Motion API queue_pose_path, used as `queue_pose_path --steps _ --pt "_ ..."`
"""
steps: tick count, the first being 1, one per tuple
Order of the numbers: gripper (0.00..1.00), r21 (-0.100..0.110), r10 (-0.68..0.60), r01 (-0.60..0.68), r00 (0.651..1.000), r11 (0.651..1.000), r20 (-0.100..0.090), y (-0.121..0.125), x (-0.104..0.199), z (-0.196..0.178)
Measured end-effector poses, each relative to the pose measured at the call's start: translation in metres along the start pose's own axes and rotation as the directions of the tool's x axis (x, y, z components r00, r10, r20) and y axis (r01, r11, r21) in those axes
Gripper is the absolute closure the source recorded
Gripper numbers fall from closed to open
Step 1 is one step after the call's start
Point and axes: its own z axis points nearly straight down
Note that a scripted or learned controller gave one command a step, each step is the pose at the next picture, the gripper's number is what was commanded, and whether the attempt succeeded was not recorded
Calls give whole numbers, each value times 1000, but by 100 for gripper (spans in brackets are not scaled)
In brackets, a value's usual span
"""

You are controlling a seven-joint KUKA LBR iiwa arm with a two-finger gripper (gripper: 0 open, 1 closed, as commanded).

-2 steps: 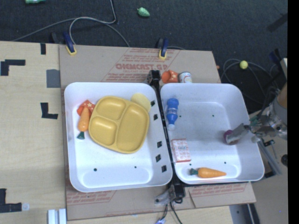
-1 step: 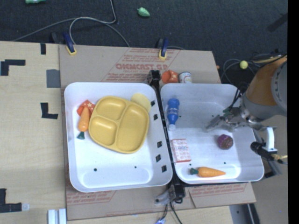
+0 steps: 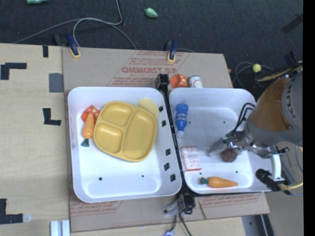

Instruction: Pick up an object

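gripper [image 3: 227, 149] low in right bin [image 3: 211, 119] | over brown ball [image 3: 229, 155], likely the pick target | fingers' spread: cannot tell | carrot [image 3: 219, 182] lies nearby

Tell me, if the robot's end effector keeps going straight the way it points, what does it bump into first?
Probably the small brown ball. The end effector points leftward and down into the right bin, and the ball sits right at its tip. Depth is hard to judge from above.
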Motion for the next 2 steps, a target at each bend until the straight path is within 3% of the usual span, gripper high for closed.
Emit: queue_pose_path --steps 1,2 --pt "100 -2 0 0 1000 1000 1 1 0 -10" --pt "100 -6 -1 1 1000 1000 0 38 67 -2"
